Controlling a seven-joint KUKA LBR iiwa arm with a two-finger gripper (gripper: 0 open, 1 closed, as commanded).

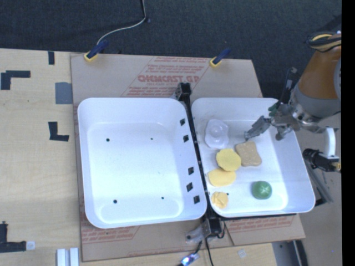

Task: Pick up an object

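Note:
The right bin (pixel 288 165) holds several small items: a clear plastic cup (pixel 216 133), a tan toast-shaped piece (pixel 248 154), a round yellow piece (pixel 228 159), a flatter yellow piece (pixel 222 177), a small yellow-orange piece (pixel 220 199) and a green ball (pixel 261 190). My gripper (pixel 265 132) hangs over the upper right part of that bin, just above and to the right of the tan piece. Its fingers are spread open with nothing between them.
The left bin (pixel 89 148) sits beside the right one, with a black divider clip strip (pixel 191 148) between them. Both rest on a cardboard sheet (pixel 166 76) held by blue and yellow clamps. A cable (pixel 138 15) runs across the dark floor behind.

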